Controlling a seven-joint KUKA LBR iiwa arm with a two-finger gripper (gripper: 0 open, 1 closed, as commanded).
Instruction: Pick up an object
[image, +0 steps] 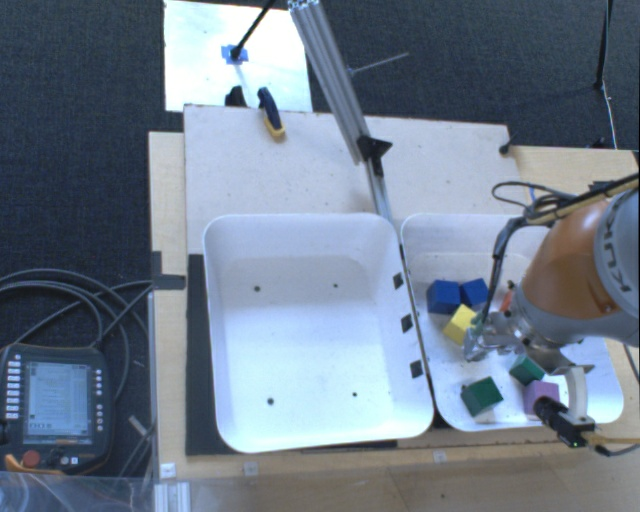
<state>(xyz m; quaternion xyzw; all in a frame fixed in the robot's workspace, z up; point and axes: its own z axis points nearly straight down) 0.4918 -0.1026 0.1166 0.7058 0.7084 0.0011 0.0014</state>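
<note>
The right bin (432, 242) holds several small blocks. Two blue blocks (444, 296) (474, 292) lie side by side, with a yellow block (459, 323) just below them. A green block (482, 396) sits near the bin's front, and a teal block (526, 371) and a pink-purple block (542, 393) lie further right. My gripper (477, 347) hangs low over the bin, just below and right of the yellow block. The orange-banded wrist (570, 270) covers the bin's right part.
The left bin (300, 330) stands beside the right one, sharing a middle wall. A slanted metal pole (340, 85) crosses above the bins. A teach pendant (52, 405) with cables lies at the lower left. Small tools (268, 110) rest on the board behind.
</note>
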